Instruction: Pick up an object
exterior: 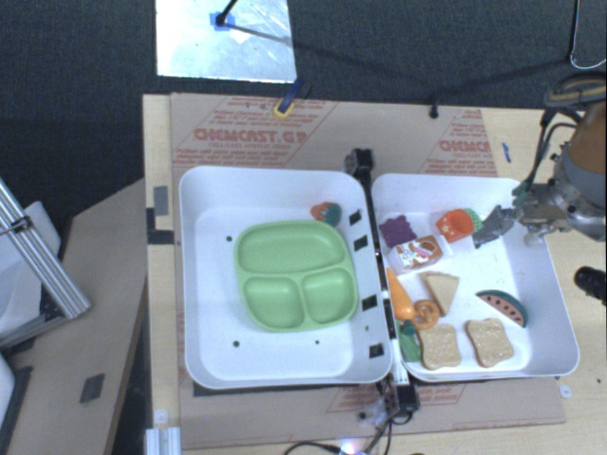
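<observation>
Two white bins sit side by side on a bench [237, 126] covered with printed sheet. Left bin [204, 254] contains a green divided plate [294, 278]. Right bin [545, 320] contains toy food: bread slices [465, 342], watermelon slice [501, 306], carrot [399, 297]. Gripper [495, 226] hovers above the right bin's upper area, just beside an orange-red toy [455, 224]; whether its grasp is released or clenched cannot be determined.

Divided plate [289, 278] in left bin [204, 254]; toast slices [465, 344], perhaps, right bin [560, 320].
</observation>
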Robot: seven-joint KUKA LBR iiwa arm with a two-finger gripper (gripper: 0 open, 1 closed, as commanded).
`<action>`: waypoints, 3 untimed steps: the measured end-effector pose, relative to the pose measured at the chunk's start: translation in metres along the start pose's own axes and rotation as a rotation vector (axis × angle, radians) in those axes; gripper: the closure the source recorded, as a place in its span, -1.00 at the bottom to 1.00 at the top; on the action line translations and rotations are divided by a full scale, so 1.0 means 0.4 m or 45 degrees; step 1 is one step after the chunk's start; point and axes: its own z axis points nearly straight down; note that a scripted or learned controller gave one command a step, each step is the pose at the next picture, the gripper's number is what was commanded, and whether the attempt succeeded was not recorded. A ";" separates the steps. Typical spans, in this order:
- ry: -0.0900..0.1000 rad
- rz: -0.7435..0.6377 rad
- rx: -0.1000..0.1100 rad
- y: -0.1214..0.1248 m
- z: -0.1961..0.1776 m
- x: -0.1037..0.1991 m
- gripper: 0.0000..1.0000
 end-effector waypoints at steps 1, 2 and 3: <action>-0.003 -0.004 -0.015 0.006 -0.016 0.001 -1.00; -0.001 -0.001 -0.008 0.001 0.141 0.005 -1.00; -0.002 0.000 -0.008 -0.010 0.284 -0.015 -1.00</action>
